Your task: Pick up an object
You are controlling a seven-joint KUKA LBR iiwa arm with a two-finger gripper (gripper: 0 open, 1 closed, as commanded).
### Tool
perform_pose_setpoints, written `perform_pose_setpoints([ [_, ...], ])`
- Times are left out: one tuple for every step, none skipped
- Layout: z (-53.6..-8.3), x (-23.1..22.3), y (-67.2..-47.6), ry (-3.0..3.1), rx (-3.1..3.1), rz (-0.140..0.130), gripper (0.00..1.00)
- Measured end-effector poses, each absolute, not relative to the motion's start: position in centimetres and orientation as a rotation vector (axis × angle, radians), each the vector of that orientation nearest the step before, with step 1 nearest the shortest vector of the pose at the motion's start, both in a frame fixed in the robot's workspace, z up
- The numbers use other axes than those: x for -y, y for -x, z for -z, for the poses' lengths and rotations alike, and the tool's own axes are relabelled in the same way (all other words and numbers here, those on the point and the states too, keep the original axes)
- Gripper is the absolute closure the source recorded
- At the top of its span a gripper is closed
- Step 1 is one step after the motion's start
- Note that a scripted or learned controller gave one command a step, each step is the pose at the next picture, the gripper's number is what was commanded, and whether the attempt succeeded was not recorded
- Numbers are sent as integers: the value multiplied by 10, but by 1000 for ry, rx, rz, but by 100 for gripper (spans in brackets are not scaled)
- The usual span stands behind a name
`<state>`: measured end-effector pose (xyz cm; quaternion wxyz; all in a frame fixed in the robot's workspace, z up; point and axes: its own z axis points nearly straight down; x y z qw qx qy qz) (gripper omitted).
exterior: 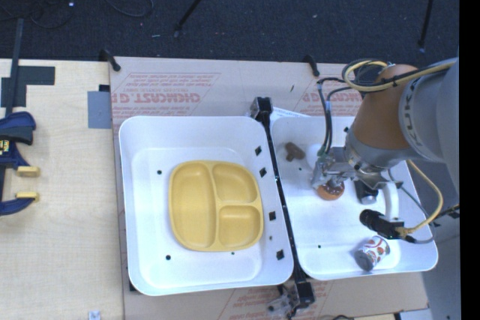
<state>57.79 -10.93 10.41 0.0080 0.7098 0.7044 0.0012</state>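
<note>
- A can (371, 251), crumpled-looking, white with red and grey, lies in the right bin (330, 236), nearer the camera than the gripper (328, 180) and well apart from it.
- A yellow plate (216, 204) with three compartments lies flat in the left bin (150, 251), across the divider from the gripper and well apart.
- A small orange-brown disc (328, 192) lies on the right bin's floor directly under the gripper. I take it to be the thing to pick up.
- The gripper is low over the disc and seems to touch it or nearly so. From above I cannot tell whether it is spread or closed, nor whether the disc is caught in it.
- A brown lump (294, 152) lies beyond the gripper, a little toward the divider and apart from it.
- The arm (390, 124) reaches in over the right bin's far side, with cables looping beside the wrist.
- Risks, as I judge them:
  - The disc is low and flat, so a closing gripper may ride over its top or squeeze it out sideways.
  - If the gripper sits off-centre, one side would push the disc along the smooth floor instead of catching it.
  - Pressing lower could jam the tips on the bin.
  - The lump is close enough to be knocked if the approach shifts toward it.
</note>
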Motion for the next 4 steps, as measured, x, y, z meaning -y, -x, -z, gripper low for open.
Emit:
perform_pose_setpoints([
  [-156, 118, -584, -2227, -2215, 0, 100],
  [-212, 110, -580, -2220, -2221, -3, 100],
  [-266, 112, -581, -2219, -2220, -3, 100],
  [-266, 55, -576, -2220, -2228, 2, 100],
])
